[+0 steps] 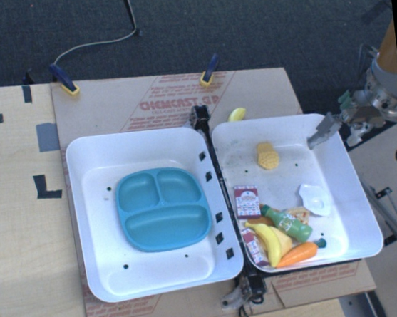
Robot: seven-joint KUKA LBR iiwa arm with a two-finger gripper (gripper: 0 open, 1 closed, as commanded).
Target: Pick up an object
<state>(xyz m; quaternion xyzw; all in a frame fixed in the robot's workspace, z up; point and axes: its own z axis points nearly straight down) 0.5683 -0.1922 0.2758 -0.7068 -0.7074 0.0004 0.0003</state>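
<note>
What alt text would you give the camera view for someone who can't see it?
A grey robot gripper hovers at the right bin's far right rim, above toy food: corn, a banana, a carrot and a green bottle. The left bin holds a blue divided plate.

The grey arm (pixel 384 88) reaches in from the right.

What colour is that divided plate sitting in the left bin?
Light blue. The divided plate shows clearly in the camera view, against the white left bin.
</note>
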